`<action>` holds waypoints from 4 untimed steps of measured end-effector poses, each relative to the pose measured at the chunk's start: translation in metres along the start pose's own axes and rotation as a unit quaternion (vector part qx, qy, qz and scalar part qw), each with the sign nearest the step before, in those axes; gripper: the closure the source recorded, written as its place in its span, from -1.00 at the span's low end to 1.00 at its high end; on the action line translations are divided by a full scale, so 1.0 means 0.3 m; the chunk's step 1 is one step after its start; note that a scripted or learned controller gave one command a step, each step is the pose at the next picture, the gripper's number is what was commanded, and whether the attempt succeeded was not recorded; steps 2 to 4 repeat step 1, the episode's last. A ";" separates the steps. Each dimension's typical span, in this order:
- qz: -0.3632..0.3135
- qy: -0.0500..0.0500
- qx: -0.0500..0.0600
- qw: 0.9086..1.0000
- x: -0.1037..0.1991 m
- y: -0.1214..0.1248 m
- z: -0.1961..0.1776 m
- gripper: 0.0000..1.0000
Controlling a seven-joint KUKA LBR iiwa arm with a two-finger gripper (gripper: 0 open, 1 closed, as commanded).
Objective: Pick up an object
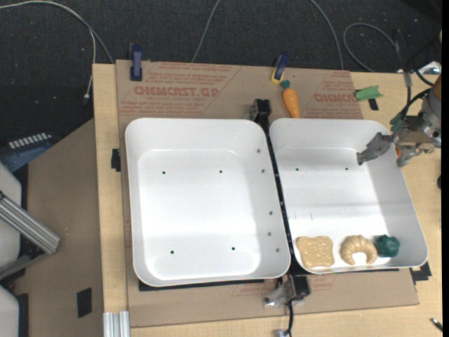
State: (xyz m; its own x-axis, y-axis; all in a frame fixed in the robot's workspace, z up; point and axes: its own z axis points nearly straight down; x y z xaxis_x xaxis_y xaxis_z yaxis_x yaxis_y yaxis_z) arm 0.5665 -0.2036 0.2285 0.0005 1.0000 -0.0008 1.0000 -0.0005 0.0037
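Along the front wall of the right bin [393, 188] lie three small objects in a row: a tan toast-shaped piece [314, 251], a golden croissant [358, 249] and a dark green lump [386, 245]. My gripper [387, 153] hangs over the bin's far right corner, well behind those objects. Its fingers stand open, one grey fingertip [369, 151] pointing left over the bin floor, with nothing between them.
The left bin [140, 188] sits beside the right one, the two touching at the middle. An orange toy carrot [290, 102] lies on the cardboard behind the right bin. A green clip [367, 93] and blue clamps [136, 62] sit at the back edge.
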 end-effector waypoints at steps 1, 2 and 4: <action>0.001 0.000 0.001 1.000 -0.020 -0.281 -0.033 -1.00; 0.001 0.000 0.001 1.000 -0.020 -0.281 -0.033 -1.00; 0.001 0.000 0.001 1.000 -0.020 -0.281 -0.033 -1.00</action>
